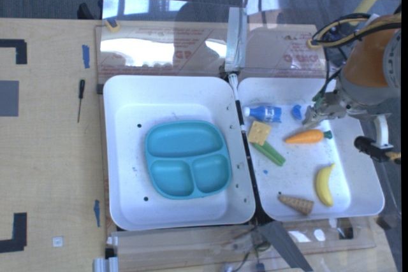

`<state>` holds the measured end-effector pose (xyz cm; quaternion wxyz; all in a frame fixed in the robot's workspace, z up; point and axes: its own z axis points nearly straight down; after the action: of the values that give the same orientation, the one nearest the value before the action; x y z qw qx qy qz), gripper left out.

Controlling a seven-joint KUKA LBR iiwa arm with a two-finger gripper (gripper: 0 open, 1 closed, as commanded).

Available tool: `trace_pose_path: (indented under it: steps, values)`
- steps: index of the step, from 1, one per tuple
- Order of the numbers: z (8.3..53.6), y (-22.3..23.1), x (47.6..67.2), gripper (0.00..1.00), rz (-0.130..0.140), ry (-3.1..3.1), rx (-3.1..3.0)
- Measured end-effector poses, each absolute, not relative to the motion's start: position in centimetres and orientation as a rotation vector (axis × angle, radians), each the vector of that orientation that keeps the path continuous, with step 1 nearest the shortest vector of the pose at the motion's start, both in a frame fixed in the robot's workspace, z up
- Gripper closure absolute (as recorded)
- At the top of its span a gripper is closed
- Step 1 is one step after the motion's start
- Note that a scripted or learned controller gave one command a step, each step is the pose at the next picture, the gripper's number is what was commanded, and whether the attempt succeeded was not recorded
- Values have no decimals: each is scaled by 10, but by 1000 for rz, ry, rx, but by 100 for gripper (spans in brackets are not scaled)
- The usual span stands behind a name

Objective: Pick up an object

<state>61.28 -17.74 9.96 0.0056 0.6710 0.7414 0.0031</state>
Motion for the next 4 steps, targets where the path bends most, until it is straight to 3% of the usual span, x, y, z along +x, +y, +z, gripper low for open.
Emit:
trace_pose_path:
  steps: [1, 3, 4]
  values:
    - [99, -177, 612, 0, 8, 2322, 2102]
    - [87, -159, 563, 0, 5, 2504, 1891]
    - [87, -189, 500, 0, 1, 2474, 1930]
